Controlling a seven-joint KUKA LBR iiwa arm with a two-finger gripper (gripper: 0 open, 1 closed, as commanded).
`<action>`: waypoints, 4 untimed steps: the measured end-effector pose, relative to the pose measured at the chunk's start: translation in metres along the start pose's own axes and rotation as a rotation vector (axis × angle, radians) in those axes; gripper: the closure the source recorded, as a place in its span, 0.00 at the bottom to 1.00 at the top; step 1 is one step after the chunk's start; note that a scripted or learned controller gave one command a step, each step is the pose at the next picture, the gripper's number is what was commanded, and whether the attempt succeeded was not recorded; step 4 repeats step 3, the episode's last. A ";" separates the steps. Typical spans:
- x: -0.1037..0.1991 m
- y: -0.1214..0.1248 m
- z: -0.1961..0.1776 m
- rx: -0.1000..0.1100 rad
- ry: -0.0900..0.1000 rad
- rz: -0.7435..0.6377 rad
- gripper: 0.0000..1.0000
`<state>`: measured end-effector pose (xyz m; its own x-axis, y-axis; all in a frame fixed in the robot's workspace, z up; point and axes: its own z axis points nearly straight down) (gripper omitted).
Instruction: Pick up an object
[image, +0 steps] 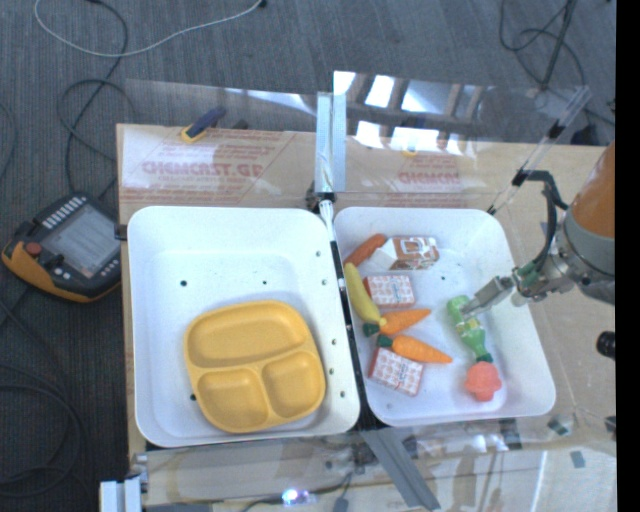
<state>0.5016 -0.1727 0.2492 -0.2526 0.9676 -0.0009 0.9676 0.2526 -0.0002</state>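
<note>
Now – gripper (482, 299) over the right bin (520, 395), just touching the smooth green toy (466, 322) | fingers: cannot tell | yellow tray (255, 365) – round corners – left bin (160, 300)

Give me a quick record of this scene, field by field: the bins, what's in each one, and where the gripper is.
left bin: holds a yellow divided tray
right bin: holds toy food
items in right bin: banana, three carrots, three cracker blocks, green vegetable, strawberry
gripper: over the right bin, just above the green vegetable
grasp: nothing visibly held
outside the bins: teach pendant at left
</note>
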 end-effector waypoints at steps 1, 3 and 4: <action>-0.034 0.041 0.137 0.003 0.003 -0.141 0.00; 0.036 0.086 -0.012 0.001 -0.001 -0.022 1.00; 0.036 0.086 -0.012 0.001 -0.001 -0.022 1.00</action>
